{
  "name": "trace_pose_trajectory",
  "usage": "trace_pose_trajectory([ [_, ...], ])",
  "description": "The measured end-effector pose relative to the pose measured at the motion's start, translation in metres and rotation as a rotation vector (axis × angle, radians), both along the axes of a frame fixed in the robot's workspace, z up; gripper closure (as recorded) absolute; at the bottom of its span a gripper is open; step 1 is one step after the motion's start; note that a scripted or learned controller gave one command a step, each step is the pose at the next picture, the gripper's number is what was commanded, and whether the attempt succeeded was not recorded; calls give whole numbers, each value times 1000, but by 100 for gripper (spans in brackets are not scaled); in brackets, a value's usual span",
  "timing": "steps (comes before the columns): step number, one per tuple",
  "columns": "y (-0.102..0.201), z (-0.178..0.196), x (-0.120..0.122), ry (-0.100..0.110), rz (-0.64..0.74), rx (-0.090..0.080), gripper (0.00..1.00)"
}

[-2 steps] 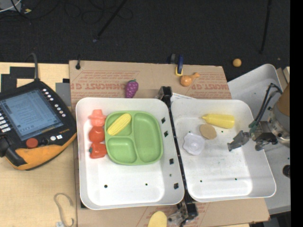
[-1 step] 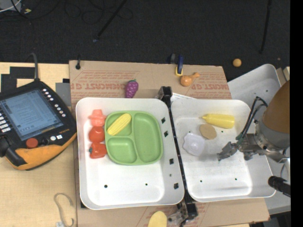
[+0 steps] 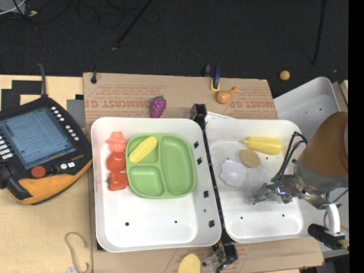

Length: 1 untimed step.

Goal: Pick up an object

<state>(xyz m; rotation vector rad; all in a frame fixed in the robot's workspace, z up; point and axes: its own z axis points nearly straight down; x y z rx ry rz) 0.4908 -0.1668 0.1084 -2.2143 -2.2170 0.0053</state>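
**Operator:** Report the position of the arm and gripper.

**Inspector:** The arm (image 3: 327, 152) enters from the right edge and reaches over the right bin (image 3: 284, 229). The gripper (image 3: 263, 196) sits low over the bin floor, near its centre, pointing left. The state of the pincer cannot be determined at this resolution. No object is seen between its tips.

**Operator:** List the contents of the right bin.

**Inspector:** Three items, all in the upper half. A yellow banana-like piece (image 3: 263, 145) lies near the far wall. A tan round piece (image 3: 249, 158) lies just below it, touching or nearly so. A pale translucent object (image 3: 232, 172) lies to the lower left of the tan piece, near the gripper but apart from it.

**Operator:** List the contents of the left bin.

**Inspector:** The left bin (image 3: 148, 232) holds a green divided plate (image 3: 168, 172) with a yellow corn cob (image 3: 142, 148) in its upper-left compartment. A column of red and pink toy pieces (image 3: 116, 161) lies just beside the plate's left edge.

**Operator:** Items outside the bins?

**Inspector:** A teach pendant (image 3: 40, 147) rests at the left. A purple grape cluster (image 3: 158, 106) and an orange pear-shaped toy (image 3: 226, 95) lie on the cardboard (image 3: 125, 95) behind the bins. A yellow object (image 3: 189, 263) lies at the front edge.
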Motion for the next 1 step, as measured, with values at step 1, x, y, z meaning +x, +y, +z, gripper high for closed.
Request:
trace_pose_trajectory([
  [1, 3, -22, 0, -5, 1, -2, 0],
])
